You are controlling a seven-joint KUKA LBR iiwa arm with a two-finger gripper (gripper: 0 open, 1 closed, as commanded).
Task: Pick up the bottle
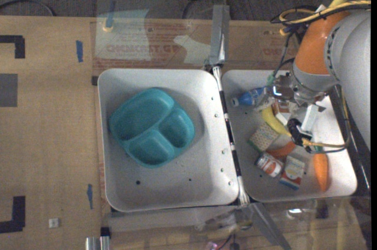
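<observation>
left bin [118, 81] holds a teal divided plate [152, 125]. right bin [246, 177] is crowded: bottle [250, 96] lying in its upper-left corner, banana [272, 120], can [269, 165], carton [293, 172]. gripper [290, 102] is just right of the bottle; can't tell how open.

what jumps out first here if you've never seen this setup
The big teal divided plate in the left bin catches the eye first. Next comes the grey arm with its orange band, reaching in from the right over the right bin. That bin is cluttered with small things, among them a bottle with a blue cap near its far left corner and a banana.
</observation>
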